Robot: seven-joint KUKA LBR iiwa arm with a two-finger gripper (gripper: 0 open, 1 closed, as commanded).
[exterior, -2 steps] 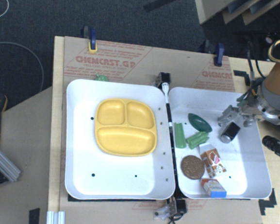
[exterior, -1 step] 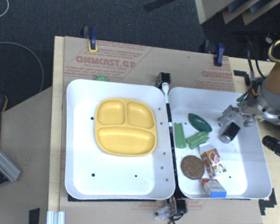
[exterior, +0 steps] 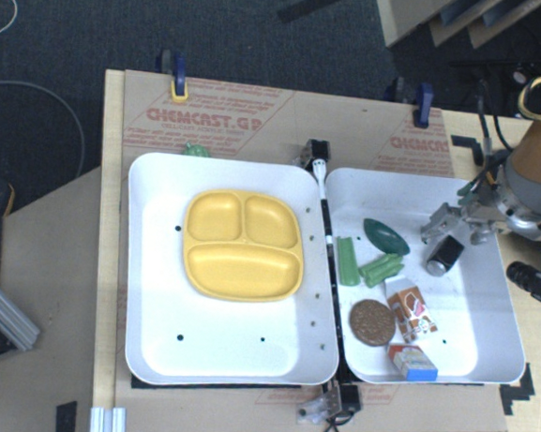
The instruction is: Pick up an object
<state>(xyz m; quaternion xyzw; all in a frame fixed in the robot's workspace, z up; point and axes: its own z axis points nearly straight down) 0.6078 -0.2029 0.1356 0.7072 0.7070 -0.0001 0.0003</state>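
2 bins (exterior: 145, 246) sitting side by side on the counter (exterior: 116, 150); hovering over the right one's upper corner, the hand (exterior: 452, 238), grip state impossible to tell. Lying nearest: green leaf (exterior: 385, 237), green sticks (exterior: 362, 264), brown disc (exterior: 371, 322). Judging best: descending squarely over 1 isolated piece, straddling it, avoiding bin wall.

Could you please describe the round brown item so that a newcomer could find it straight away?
Look at the right-hand white bin, the one without the yellow divided plate. Toward its near left part lies a flat brown disc, just below the green sticks and beside a small red-and-white packet. It is the only round, brown thing there.
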